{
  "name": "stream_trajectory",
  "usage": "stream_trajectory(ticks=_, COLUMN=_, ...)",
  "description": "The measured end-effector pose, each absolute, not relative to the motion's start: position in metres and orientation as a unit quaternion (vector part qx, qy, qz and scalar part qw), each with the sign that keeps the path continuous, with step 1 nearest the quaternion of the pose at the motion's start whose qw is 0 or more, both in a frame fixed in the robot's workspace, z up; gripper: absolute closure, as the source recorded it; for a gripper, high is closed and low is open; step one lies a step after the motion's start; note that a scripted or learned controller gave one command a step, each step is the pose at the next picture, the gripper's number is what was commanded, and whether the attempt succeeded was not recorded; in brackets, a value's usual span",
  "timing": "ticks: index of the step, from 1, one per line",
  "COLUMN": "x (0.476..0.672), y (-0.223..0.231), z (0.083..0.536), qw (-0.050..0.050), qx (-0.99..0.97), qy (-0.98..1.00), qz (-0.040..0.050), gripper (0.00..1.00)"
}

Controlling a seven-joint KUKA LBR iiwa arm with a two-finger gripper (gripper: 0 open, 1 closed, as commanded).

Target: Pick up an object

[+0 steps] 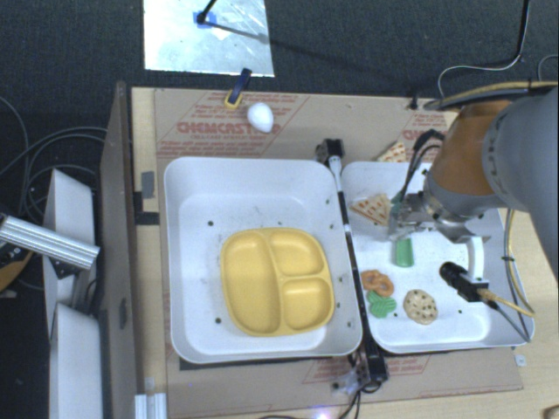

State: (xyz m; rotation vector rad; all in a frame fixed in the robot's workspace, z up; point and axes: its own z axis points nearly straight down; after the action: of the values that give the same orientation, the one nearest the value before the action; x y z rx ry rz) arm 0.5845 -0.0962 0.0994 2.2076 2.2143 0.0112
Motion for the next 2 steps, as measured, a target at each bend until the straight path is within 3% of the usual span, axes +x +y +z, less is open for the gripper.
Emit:
stream_trajectory(ticks=1, x=0.584, y=-0.096, z=0.099, qw=0.007, qx=0.706, qy=0.708, qz=0.0035, gripper=0.00)
stream_trajectory(ticks=2, x=0.585, y=-0.096, z=0.110, qw=0.008, qx=0.706, qy=0.709, qz=0.0044, gripper=1.00)
